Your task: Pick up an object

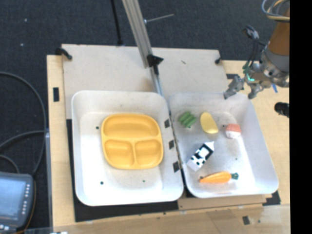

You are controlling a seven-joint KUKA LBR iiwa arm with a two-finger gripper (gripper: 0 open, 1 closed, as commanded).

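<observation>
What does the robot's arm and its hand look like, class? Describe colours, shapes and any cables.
The arm shows an orange-brown band above a grey wrist section. Looped grey cable arches over its top. The hand is a small grey metal assembly with thin dark rods and a small green-blue spot near its middle.

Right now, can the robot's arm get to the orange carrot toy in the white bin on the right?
Probably yes. The orange carrot toy lies in the open near the right bin's front edge, nothing on top of it. The gripper hovers over the bin's far corner.
</observation>
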